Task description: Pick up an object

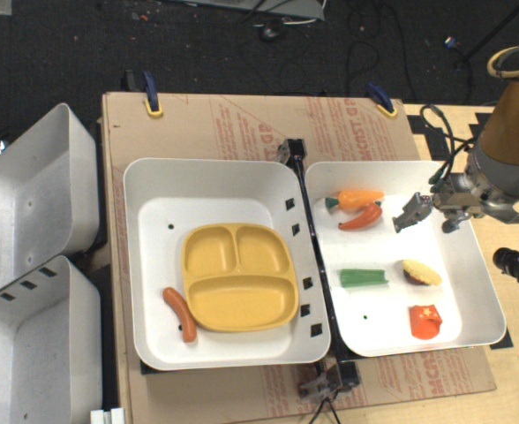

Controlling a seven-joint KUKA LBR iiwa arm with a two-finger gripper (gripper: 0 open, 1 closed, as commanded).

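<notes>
My gripper [431, 215] hangs over the right bin [471, 237], near its upper right part, with its two dark fingers spread apart and nothing between them. To its left lie an orange carrot [360, 199] and a red chili pepper [360, 218]. Below the gripper sits a yellow corn piece [421, 273]. A green bean-like stick [363, 277] lies in the bin's middle left, and a red strawberry-like piece [425, 321] rests near the front right corner.
The left bin [154, 237] bears a yellow divided plate [239, 276] and a brown sausage [180, 314] at its front left. Two white bins [30, 237] stand off the bench at the far left. Cables trail behind the arm at the right.
</notes>
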